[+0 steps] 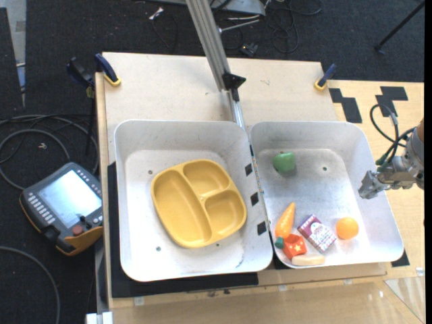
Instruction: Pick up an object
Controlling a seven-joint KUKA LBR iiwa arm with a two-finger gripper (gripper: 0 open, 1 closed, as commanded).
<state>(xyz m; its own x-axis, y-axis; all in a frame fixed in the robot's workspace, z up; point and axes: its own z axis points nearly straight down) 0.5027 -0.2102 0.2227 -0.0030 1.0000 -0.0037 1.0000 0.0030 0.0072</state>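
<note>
I am looking down on two bins on the surface (169,79). Nearest the bottom of the frame, in the right bin (378,181), toys are lying in a cluster at lower right: a pale piece (307,261) against the wall, a red toy (295,246) touching a carrot (285,218), a small box (316,233) just beside them, and an orange (347,228) next to that. The box is carrying print, too small for me to read. Further up, a green toy (285,162) is sitting alone. The left bin (125,181) is holding a yellow tray (198,202).

The hand (371,184) is hanging at the right edge, over the right bin's wall, holding nothing; I cannot tell how it is set. I judge I am in the approach step: next I need to choose a target, probably the orange nearby, centre over it and descend.
</note>
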